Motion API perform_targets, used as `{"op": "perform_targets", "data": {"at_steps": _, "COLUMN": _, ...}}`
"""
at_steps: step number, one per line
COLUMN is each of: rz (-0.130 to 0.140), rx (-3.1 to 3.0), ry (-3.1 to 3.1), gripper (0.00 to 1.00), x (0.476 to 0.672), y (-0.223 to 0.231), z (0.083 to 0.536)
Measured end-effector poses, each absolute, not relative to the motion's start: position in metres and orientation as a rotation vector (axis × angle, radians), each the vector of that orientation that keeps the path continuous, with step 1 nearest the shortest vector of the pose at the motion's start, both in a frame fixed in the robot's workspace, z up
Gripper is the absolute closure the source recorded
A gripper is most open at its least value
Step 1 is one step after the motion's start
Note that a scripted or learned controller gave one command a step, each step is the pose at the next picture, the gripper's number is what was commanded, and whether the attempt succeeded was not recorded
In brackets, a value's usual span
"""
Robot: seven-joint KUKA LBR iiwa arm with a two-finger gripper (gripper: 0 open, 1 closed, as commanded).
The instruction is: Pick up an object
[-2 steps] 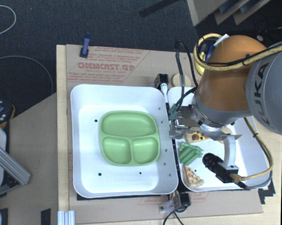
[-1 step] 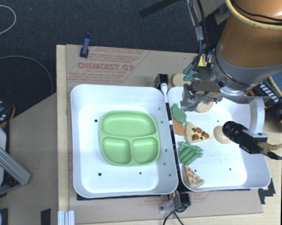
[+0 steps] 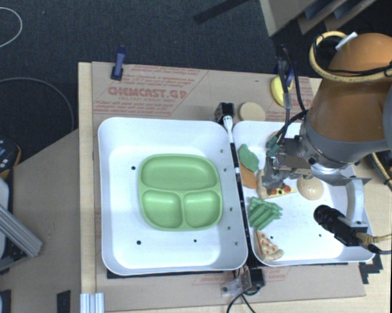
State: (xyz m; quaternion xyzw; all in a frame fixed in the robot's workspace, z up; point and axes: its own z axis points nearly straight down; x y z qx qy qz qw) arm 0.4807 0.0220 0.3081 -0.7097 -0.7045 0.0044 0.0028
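The arm (image 3: 352, 94) is reaching into the right bin (image 3: 308, 249), beside the left bin (image 3: 111, 201) holding 1 green divided tray (image 3: 180, 190). The gripper (image 3: 274, 181) is hanging low over the toy food; whether it is parted or closed cannot be told, and nothing is showing in its grasp. The green bean bundle (image 3: 263, 213) is lying just below the gripper. It is probably light, rigid, slightly slippery plastic; pinching across its narrow width is advisable.

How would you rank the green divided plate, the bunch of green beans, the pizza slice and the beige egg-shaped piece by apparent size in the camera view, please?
1. green divided plate, by far the largest.
2. bunch of green beans.
3. pizza slice and beige egg-shaped piece: they look about alike, so I won't rank them.
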Motion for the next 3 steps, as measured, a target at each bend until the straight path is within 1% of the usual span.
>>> {"op": "perform_targets", "data": {"at_steps": 1, "rz": 0.000, "rx": -2.215, "ry": -2.227, "gripper": 1.00, "x": 0.479, "y": 0.094, "z": 0.309}}
{"op": "perform_targets", "data": {"at_steps": 2, "rz": -0.017, "rx": -2.239, "ry": -2.222, "gripper": 1.00, "x": 0.480, "y": -0.006, "z": 0.458}}
{"op": "perform_targets", "data": {"at_steps": 3, "rz": 0.003, "rx": -2.222, "ry": -2.217, "gripper": 1.00, "x": 0.479, "y": -0.013, "z": 0.377}}
